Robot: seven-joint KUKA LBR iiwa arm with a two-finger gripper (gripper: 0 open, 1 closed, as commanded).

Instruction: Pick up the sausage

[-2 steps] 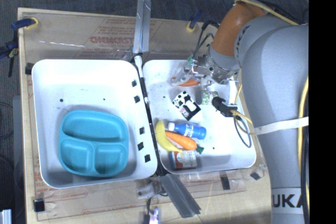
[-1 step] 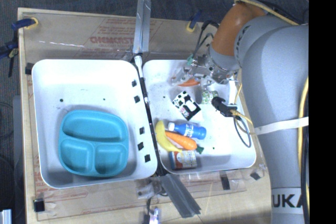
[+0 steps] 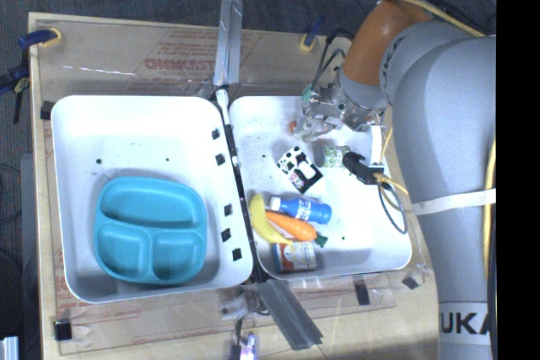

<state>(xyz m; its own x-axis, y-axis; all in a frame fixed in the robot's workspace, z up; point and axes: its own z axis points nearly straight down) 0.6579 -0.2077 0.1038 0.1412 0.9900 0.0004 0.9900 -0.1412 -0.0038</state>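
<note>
End effector [image 3: 319, 115] low at the far end of the right bin [image 3: 384, 244], finger state indiscernible, well apart from banana [image 3: 260, 222], carrot [image 3: 291, 226] and bottle [image 3: 301, 207].

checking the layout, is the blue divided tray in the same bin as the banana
No, the blue tray lies in the left bin, while the banana lies in the right bin.

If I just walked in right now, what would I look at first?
Probably the big grey arm with its orange band, reaching in from the right over the right bin. Next, the bright blue tray lying alone in the left bin. Then the colourful pile at the right bin's near edge: a banana, a carrot and a blue bottle.
</note>
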